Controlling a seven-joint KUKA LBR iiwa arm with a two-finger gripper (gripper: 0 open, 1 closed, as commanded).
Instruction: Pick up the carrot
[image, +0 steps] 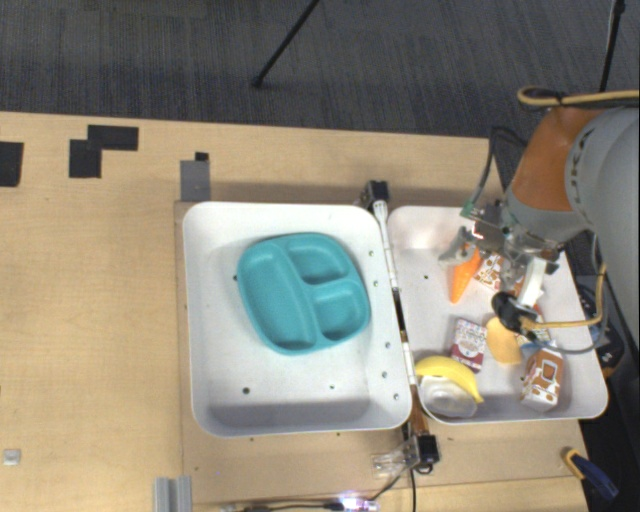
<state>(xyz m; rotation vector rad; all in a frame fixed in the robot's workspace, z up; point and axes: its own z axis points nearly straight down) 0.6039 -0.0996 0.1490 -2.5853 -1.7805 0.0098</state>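
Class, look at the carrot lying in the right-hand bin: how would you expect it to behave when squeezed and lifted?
The carrot looks like a smooth moulded toy, so it is probably stiff and light. Its tapered, rounded shape may let it slip out of a squeeze or roll on the bin floor. The pincer hangs right beside it, and the banana lies well away, so crowding seems unlikely.

A single fixed camera was mounted above the desk and looked down at a slant. It stood far enough back to take in both white bins, the left bin and the right bin, along with a strip of dark floor beyond the desk's far edge. The arm entered from the frame's right side.
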